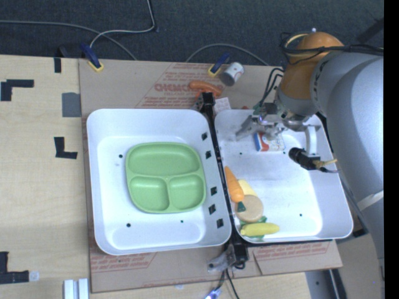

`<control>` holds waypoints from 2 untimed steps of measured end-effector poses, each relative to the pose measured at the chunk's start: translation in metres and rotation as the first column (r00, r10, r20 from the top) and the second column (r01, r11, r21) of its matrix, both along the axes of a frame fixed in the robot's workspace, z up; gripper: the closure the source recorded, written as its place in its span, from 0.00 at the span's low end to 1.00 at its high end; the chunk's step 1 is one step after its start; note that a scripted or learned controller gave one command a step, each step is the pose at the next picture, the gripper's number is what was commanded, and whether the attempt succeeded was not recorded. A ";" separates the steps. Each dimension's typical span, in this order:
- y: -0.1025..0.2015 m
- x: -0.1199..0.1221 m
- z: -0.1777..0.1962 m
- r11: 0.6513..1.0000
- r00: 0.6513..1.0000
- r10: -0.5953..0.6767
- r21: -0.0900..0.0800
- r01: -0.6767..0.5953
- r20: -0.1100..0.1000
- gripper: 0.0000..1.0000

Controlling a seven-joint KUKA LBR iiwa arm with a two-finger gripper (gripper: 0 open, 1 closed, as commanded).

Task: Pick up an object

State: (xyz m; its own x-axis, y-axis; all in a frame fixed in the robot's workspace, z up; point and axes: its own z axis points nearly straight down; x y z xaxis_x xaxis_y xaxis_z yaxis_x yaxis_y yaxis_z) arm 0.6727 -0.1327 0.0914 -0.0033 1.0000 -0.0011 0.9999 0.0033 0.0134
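Note:
My gripper (260, 126) hangs over the far left part of the right bin (312, 210), under the orange wrist band. A small red, white and blue item (266, 144) lies on the bin floor just in front of it; whether the two touch is unclear. Along the bin's left wall lie an orange carrot-like piece (233, 184), a pale yellow piece (247, 187), a tan round disc (251, 208) and a yellow piece with green ends (260, 229).
The left bin (106, 167) holds a green divided plate (166, 176). Behind the bins, on the cardboard, lie an orange piece (206, 87) and a grey cylinder (232, 73). The bulky grey arm (358, 123) covers the right bin's right side.

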 end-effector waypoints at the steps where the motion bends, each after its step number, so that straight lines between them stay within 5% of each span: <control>1: 0.032 -0.024 0.002 1.000 1.000 -0.001 -0.009 0.001 0.010 0.00; 2: 0.015 -0.004 0.026 1.000 1.000 -0.002 0.000 0.002 -0.013 0.00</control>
State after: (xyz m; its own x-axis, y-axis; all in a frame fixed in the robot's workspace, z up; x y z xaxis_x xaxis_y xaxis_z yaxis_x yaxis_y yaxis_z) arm 0.6685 -0.1181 0.1179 -0.0016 1.0000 -0.0010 1.0000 0.0016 0.0006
